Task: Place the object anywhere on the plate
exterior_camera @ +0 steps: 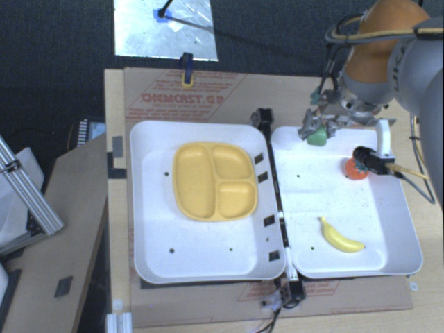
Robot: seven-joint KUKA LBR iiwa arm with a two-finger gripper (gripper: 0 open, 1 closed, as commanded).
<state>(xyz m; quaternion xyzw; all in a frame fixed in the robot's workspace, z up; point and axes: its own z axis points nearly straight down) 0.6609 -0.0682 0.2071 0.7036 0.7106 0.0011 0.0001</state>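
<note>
Yellow plastic plate (pixel 213 180), three compartments, is seen lying in the left bin (pixel 149 207), centre-left of the frame; nothing is resting on it. Placement is therefore judged not yet done.

Right bin (pixel 395 214), centre-right of the frame: a banana (pixel 340 237) is lying toward its lower part, well apart from the arm. An orange-red object (pixel 356 170) is seen near the bin's upper right, partly covered by a black fitting; its kind cannot be made out.

Gripper (pixel 317 133) is positioned at the upper left corner of the right bin. A small green object (pixel 318 137) is seen at its tips and appears clamped between the fingers, though whether it is lifted off the bin floor cannot be told.

Judged progress: the pick is at most just made. Transfer leftward across the divider (pixel 272 186) and release over the plate are left to do.
</note>
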